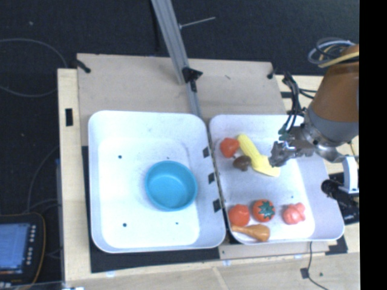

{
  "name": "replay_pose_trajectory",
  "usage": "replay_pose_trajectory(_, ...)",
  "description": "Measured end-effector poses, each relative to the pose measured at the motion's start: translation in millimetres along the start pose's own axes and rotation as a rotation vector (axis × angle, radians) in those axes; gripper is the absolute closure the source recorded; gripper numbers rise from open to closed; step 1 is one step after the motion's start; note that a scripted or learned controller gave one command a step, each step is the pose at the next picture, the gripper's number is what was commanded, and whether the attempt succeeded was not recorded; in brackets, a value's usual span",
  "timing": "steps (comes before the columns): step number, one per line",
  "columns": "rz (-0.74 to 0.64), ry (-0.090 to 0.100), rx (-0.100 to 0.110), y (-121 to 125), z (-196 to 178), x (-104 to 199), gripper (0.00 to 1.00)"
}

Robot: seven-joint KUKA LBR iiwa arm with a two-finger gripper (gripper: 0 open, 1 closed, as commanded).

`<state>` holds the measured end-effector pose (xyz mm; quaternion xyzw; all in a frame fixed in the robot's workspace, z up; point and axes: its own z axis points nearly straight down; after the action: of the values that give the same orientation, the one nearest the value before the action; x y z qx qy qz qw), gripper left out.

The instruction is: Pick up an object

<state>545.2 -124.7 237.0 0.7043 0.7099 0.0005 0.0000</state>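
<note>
The right bin [314,222] holds several toy foods. A yellow banana [256,156] lies aslant in its upper middle, with a small brown mushroom-like piece [242,162] and an orange-red piece [229,147] to its left. Along the front lie an orange-red piece [239,214], a red tomato with a green top [263,209], a pinkish-red piece [293,213] and an orange-brown drumstick shape [252,231]. My gripper [279,156] hangs over the right bin, right at the banana's lower right end. Whether it touches the banana is unclear.
A blue bowl [171,185] sits in the left bin [109,138]. A grey metal post [172,35] slants up from between the bins at the back. The arm's orange band [338,95] stands over the right bin's far right edge.
</note>
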Motion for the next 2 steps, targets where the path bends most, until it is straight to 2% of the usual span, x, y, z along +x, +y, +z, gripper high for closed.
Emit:
replay_pose_trajectory(1, -0.004, 0.003, -0.003, 9.8, -9.2, 51.6, 1.00)
replay_pose_trajectory(2, -0.001, 0.002, 0.004, 3.6, -5.2, 98.5, 1.00)
